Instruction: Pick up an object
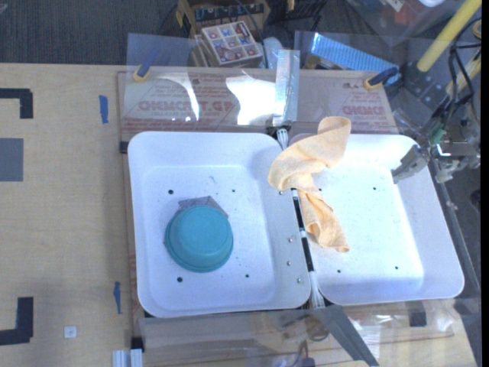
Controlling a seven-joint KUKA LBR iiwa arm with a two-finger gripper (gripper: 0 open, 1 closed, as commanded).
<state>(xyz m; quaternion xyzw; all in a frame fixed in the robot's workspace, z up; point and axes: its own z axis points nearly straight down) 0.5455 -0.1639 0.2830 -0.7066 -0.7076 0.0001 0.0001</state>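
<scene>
The hand (409,164) sits at the right bin's (397,281) far right rim; whether it is open or closed cannot be told, and nothing shows in its grasp. The left bin (153,289) holds an upturned teal bowl (199,238). A yellow cloth (312,176) drapes over the divider between the bins. This looks like the approach step; next it likely must travel leftward over the cloth and descend.

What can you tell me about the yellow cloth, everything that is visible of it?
The yellow cloth looks like soft, thin fabric, pale yellow-orange, crumpled and folded. It drapes over the divide between the two bins, mostly in the right bin. Its upper part rises against the back rim; a lower tail lies on that bin's floor beside the divide.
</scene>
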